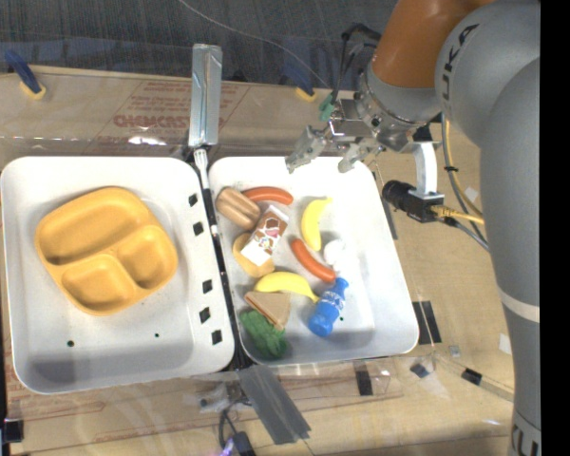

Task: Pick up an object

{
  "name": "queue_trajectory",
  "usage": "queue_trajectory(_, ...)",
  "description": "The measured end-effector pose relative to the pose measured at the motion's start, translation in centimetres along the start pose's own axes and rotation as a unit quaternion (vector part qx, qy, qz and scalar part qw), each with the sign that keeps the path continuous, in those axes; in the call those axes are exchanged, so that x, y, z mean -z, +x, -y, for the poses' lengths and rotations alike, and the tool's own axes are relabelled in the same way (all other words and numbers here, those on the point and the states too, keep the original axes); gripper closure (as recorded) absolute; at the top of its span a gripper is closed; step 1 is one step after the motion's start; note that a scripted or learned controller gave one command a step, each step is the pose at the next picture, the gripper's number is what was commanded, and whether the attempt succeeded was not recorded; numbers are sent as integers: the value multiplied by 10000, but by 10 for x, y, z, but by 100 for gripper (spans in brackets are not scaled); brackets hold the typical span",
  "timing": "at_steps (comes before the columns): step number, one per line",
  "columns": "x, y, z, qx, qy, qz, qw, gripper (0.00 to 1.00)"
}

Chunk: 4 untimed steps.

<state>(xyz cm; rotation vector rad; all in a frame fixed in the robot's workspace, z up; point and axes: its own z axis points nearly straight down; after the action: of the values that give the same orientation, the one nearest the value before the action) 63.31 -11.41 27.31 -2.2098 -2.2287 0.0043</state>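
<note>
Right now your arm (475, 74) reaches in over the counter (437, 283) and ends in the claw (325, 156), which hangs above the far edge of the right bin (391, 302) with its two fingers spread apart and nothing between them.

Well off to the claw's left you have the left bin (19, 350), and in it a yellow sectioned tray (104, 250).

Below the claw, inside the right bin, lies the pile of toy food you could pick from. Nearest the claw are a red sausage (268, 196) and a bread roll (236, 205) touching it. Just below those sit a small printed carton (263, 240) and an upright yellow banana (312, 222). Further from the claw you see a second sausage (311, 258), a second banana (285, 284) lying flat, and a sandwich wedge (269, 307). Farthest from the claw are a blue bottle (328, 310) and green broccoli (264, 334) at the bin's near edge.
</note>
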Motion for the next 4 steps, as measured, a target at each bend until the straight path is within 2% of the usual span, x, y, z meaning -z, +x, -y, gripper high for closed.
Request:
queue_trajectory(1,-171,9,53,-1117,36,-4,9937,0)
queue_trajectory(2,-183,-24,-16,-1627,9,-2,9867,0)
queue_trajectory(3,-180,2,-23,-294,-3,44,9996,0)
queue_trajectory(4,-171,5,-24,-270,7,18,9996,100)
